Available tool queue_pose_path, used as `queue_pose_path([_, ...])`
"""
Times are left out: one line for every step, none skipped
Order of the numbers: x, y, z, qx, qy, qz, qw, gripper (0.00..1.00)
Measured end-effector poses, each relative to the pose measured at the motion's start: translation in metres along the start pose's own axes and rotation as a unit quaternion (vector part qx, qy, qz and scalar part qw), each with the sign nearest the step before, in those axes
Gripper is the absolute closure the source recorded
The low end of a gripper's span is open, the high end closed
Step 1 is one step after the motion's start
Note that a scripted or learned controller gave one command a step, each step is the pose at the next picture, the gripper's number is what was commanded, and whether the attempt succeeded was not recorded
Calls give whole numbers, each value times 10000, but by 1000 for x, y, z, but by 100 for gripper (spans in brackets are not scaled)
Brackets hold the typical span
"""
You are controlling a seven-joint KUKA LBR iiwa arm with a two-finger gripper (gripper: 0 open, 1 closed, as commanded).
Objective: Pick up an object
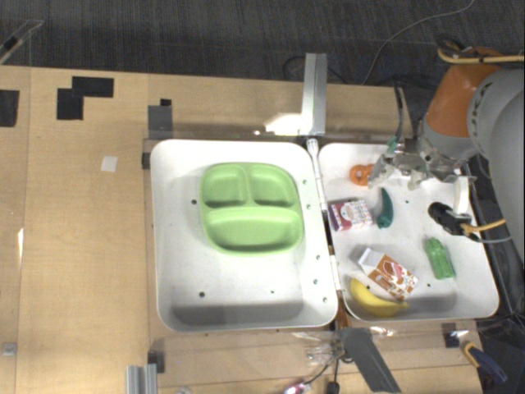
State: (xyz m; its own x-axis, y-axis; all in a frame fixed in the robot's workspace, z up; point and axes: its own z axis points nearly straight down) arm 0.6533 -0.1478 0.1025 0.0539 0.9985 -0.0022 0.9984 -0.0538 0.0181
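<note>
Approaching, not yet grasping: gripper (399,171) low over far end of right bin (472,290), between orange piece (359,173) and teal piece (385,208). Cannot tell how wide open; nothing seen held. Next, judged: choose 1 target, likely teal piece, centre above, descend, close. Also noted: purple packet (351,215), carton (390,275), banana (373,298), green bottle (440,258). Possible crowding from packet just beside teal piece.
</note>
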Motion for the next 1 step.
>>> queue_pose_path([4,-58,11,24,14,-406,9992,0])
